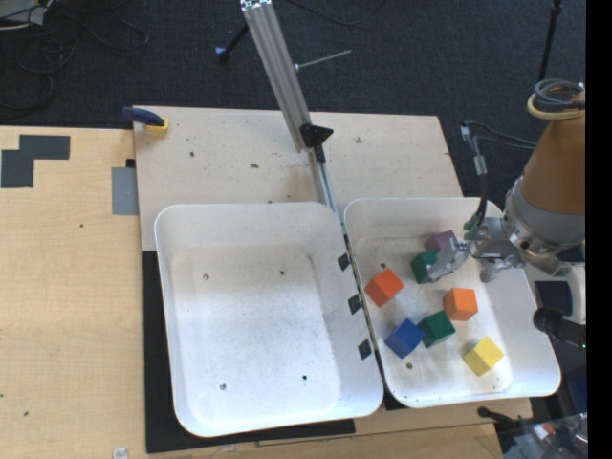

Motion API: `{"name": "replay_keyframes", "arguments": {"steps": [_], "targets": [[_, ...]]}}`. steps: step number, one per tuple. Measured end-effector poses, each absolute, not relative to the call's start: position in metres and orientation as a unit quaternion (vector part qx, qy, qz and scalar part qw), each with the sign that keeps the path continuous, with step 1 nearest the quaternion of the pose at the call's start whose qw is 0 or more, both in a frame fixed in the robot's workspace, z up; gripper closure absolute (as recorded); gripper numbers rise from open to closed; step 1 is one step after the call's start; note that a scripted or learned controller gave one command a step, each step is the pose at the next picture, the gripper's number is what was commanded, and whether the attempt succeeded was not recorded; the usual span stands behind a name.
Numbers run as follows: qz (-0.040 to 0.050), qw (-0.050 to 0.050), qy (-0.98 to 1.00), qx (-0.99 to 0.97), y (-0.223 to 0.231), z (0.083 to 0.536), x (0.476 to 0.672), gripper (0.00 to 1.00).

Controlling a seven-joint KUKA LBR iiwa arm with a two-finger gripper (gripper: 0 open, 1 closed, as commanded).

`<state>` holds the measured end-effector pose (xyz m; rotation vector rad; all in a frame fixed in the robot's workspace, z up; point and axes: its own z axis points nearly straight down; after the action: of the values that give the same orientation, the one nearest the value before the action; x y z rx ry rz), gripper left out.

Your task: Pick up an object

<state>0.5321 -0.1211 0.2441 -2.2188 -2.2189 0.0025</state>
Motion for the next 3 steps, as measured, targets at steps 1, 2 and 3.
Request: {"name": "replay_keyframes", "arguments": {"steps": [1, 2, 3], "targets": [[0.0006, 0.001, -0.706, -0.708, -0.122, 0.244, 0.532, 0.00], [0.0030, 0.004, -0.707, -0.708, -0.125, 0.180, 0.530, 0.00], [0.0026, 0.004, -0.706, -0.708, -0.133, 0.120, 0.526, 0.00]]}}
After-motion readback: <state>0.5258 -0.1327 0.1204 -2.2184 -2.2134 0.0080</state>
